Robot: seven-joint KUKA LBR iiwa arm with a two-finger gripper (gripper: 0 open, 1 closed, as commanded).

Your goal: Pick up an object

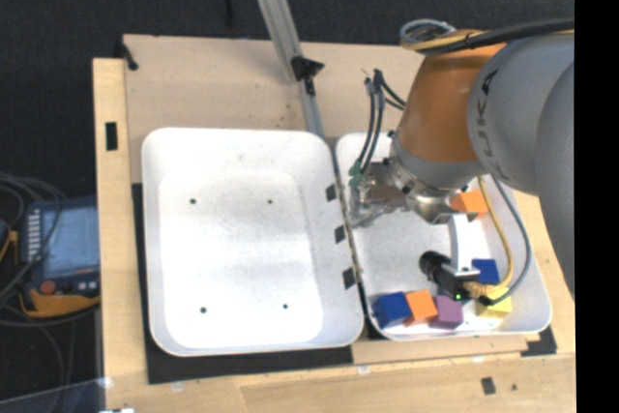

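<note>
Bench stock as I read it from the overhead camera. Containers: two shallow white bins side by side, a left bin (242,227) and a right bin (398,256). Item one: the grey arm (527,111) with its orange band (440,111), reaching in from the right and standing over the far half of the right bin. Item two: the gripper (379,196), set low near that bin's left wall; whether it is parted or clamped I am unable to make out. Candidates for picking, all in the right bin:

- a blue block (392,308), an orange block (422,305) and a purple block (449,310), in a close row along the near wall;
- a yellow piece (496,304), just beside the purple one;
- a second blue block (485,271), just beyond the yellow piece;
- an orange piece (473,202), partly hidden under the wrist.
</note>
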